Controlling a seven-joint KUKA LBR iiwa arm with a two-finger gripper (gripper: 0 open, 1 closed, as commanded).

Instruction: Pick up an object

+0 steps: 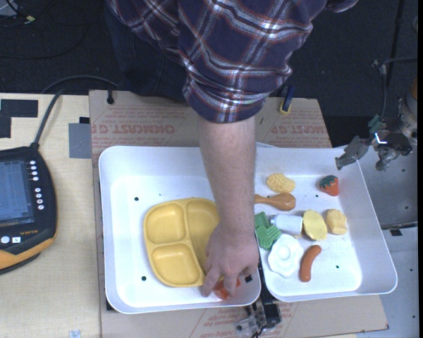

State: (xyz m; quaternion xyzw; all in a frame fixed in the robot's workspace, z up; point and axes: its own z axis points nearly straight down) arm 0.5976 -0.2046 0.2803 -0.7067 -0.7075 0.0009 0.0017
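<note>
The right bin (381, 273) holds several toy foods: a corn cob (280, 183), a red strawberry (329, 184), a drumstick (278, 201), a white bottle (290, 224), a green piece (266, 234), a yellow slice (314, 224), a fried egg (285, 254) and a sausage (309, 263). A yellow divided plate (170, 241) lies in the left bin (120, 189). My gripper (359, 150) hovers over the right bin's far right edge, above and clear of the toys.
A person's arm (229, 167) in a plaid sleeve reaches down across the left bin. The hand (229, 263) rests on a small orange-red object (223, 293) at the bin's front. A teach pendant (14, 203) lies on the bench at left.
</note>
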